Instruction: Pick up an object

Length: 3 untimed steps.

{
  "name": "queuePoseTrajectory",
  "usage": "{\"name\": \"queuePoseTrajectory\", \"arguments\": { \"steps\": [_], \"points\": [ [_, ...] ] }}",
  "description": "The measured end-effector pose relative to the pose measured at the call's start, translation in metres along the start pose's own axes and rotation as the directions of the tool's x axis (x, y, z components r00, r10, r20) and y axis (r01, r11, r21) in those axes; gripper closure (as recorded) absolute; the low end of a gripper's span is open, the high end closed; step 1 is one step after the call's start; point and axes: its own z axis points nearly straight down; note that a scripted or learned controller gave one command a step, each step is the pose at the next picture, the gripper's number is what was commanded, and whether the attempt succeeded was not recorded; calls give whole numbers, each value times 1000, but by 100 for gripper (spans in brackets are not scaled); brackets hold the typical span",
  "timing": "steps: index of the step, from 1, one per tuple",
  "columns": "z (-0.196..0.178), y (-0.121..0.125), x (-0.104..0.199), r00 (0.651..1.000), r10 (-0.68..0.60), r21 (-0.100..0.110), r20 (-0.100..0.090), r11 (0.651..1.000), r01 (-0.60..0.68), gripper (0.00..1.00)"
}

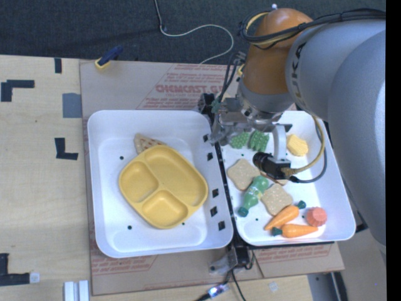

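Cardboard-covered bench (125, 86) carries two white bins; gripper (250, 127), finger state indeterminable, hovers upper-centre directly above green toy (249, 140) in right bin (335, 187).

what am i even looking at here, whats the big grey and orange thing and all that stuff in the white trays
This is one picture from a camera fixed above a bench, looking down at a slant. The big grey and orange thing is a robot arm reaching in from the right. Its job is to pick up an object. At its end is the tool, which hangs over the near edge of the right bin; I cannot tell whether it holds anything.

The left bin holds a yellow divided plate with a waffle-like piece peeking from behind it. The right bin holds toy food: two carrots, crackers, a green bottle, a yellow piece, green leafy bits and a red piece.
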Motion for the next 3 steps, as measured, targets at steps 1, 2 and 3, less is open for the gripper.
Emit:
{"name": "queuePoseTrajectory", "arguments": {
  "steps": [1, 2, 3],
  "points": [
    [15, -1, 45, 1000, 3, 3, 2, 1000, -3, 100],
    [13, -2, 51, 1000, 6, 1, 3, 1000, -6, 100],
    [-1, 8, 47, 1000, 6, 0, 3, 1000, -6, 100]
  ]
}}
